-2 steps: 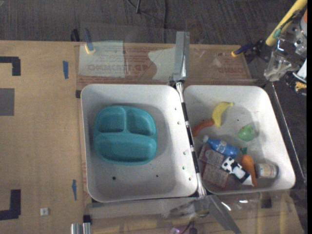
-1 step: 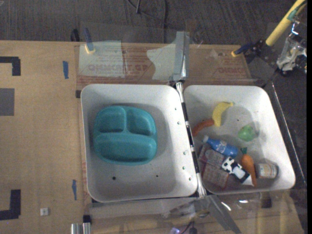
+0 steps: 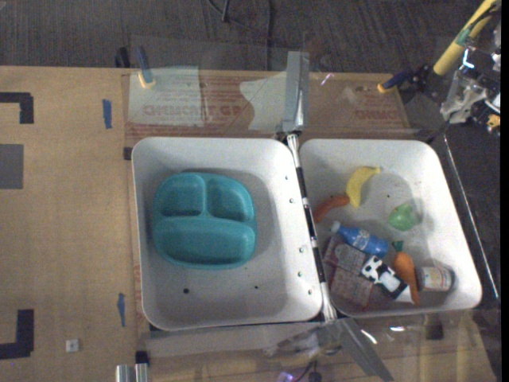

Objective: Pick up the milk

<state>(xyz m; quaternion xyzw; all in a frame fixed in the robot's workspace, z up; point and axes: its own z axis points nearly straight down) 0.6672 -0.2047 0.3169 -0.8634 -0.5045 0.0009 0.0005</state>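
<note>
Two white bins, milk (image 3: pixel 387 278) cow-patterned, right bin (image 3: pixel 445 189), labels unreadable

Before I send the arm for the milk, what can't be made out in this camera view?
- Claw: at the right edge, cut off and blurred; finger state unreadable.
- Milk carton: cow-patterned, partly overlapped by the carrot; its printing is too small to read.
- Small can: label too small to read.
- Brown packet: print illegible.

Teal plate (image 3: pixel 203 219) in the left white bin (image 3: pixel 155 293). On the right: yellow banana (image 3: pixel 362 184), pale green piece (image 3: pixel 404 216), blue bottle (image 3: pixel 360 239), orange carrot (image 3: pixel 406 269), and what looks like a black-and-white cow-patterned milk (image 3: pixel 385 277). Tan desk (image 3: pixel 64 237).
</note>
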